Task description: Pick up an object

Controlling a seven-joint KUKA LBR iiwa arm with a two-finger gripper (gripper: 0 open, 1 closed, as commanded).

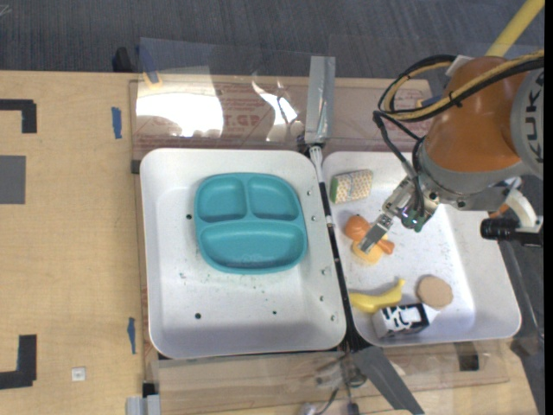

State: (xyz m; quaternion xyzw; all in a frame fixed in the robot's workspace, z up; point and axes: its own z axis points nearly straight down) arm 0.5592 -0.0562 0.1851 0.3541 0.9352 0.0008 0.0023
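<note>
This is a robotics lab or test cell. A pale wooden worktop (69, 258) at the frame's left carries black tape corner marks (22, 115) and short blue tape strips (116, 121). Two shallow white plastic bins (164, 232) sit side by side at centre. A grey industrial arm with an orange band (475, 119) and looped black and yellow cables (406, 93) fills the upper right, above grey carpet (259, 7).

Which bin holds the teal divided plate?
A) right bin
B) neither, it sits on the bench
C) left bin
C: the teal divided plate lies flat in the left bin, while the banana and other small items sit in the right bin.
</note>
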